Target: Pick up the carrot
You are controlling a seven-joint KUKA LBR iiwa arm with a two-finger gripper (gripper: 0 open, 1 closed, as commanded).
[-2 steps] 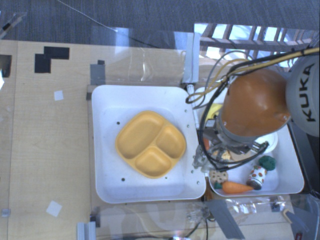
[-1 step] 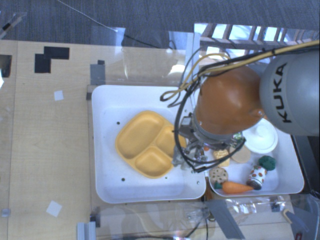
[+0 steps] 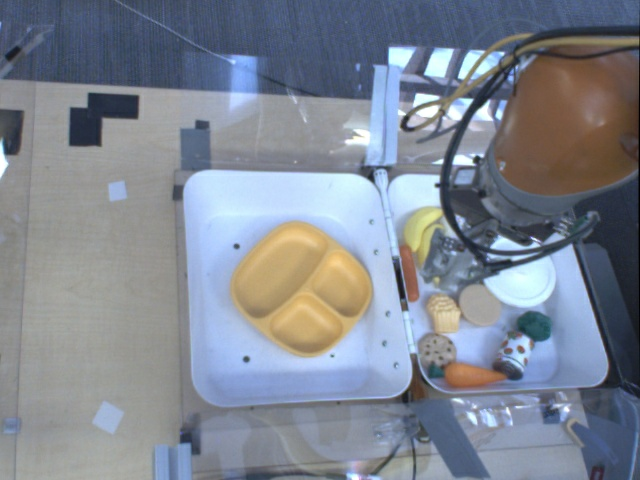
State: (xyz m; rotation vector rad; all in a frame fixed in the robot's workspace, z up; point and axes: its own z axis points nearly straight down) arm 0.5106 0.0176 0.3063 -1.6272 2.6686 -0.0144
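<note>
Orange and tapered, the carrot (image 3: 473,374) by the right bin's (image 3: 590,363) near wall should be straddled across its width; the hand's (image 3: 447,260) opening cannot be told.

Two white bins sit side by side on the tabletop (image 3: 90,298). The left bin (image 3: 215,368) holds a yellow divided plate (image 3: 300,286) at its centre. In the right bin (image 3: 590,363), the carrot (image 3: 472,375) lies along the lower edge, beside a round cookie (image 3: 436,349). The arm (image 3: 565,118) fills the upper right of the frame, its pincer (image 3: 448,263) low over a banana (image 3: 422,230).
</note>
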